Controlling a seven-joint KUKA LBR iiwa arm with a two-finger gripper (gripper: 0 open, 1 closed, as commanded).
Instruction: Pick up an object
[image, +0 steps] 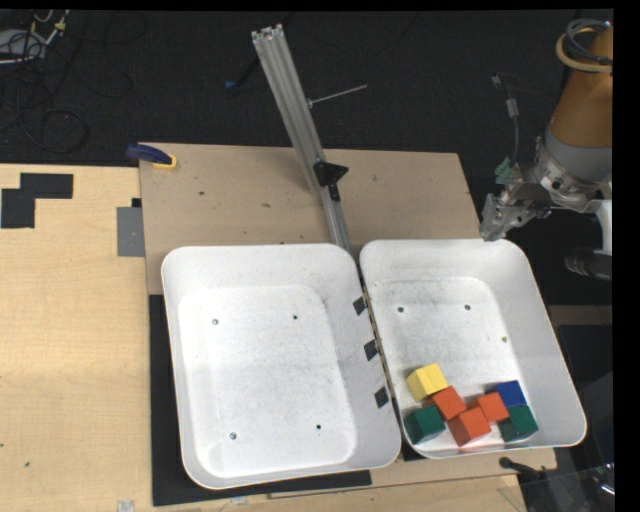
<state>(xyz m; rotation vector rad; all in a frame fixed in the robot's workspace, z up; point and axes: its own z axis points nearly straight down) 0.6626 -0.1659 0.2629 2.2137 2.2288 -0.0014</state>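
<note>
Here end effector above right bin's far corner.

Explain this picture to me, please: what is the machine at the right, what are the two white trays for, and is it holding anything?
You are looking down at a slant from one fixed camera above a workbench. The grey and orange thing at the right is a robot arm. Its gripper, the part that grabs, hangs just outside the far corner of the right bin. I see nothing in it, and it is too small here to tell how its jaws stand.

The two white trays are shallow bins. The left bin sits beside the right one. In the right bin's near corner lies a cluster of small blocks: a yellow block, orange blocks, green blocks and a blue block.

The arm's job is to pick one up. The slanted metal rail behind the bins looks like a support.
</note>
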